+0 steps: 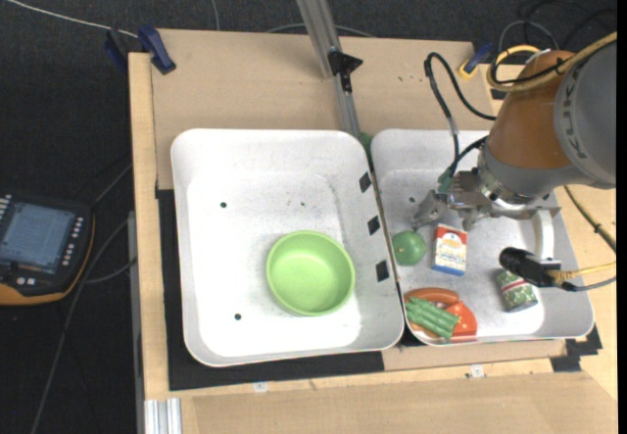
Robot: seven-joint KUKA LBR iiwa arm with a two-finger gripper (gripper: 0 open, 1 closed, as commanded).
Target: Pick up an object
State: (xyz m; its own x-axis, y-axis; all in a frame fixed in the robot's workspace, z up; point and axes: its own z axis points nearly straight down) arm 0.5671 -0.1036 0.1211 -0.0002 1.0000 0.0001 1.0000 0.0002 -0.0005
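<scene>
The claw (449, 210) hangs over the right bin (402, 163), on the right side of the desk (245, 79). A small box (450, 251) lies just below the claw, toward the near edge of the desk. The box is white and orange with a blue end. The claw and the box look very close, but I cannot tell if they touch.

A green ball (409, 247) lies just beside the box, on its left. It sits near the wall between the two bins. A red plate (468, 322) lies in the near left corner of the right bin, close to the near edge of the desk. Green beans (431, 314) lie on the plate. A small green packet (518, 294) lies near the near right corner of that bin, well apart from the ball.

The left bin (206, 168) sits on the left side of the desk and touches the right bin. A green bowl (310, 272) stands in it, open side up, toward the near edge and close to the right bin.

The arm (534, 128) comes in from the right edge of the desk. I cannot tell if the claw is wide or narrow. I cannot see it holding a thing.
</scene>
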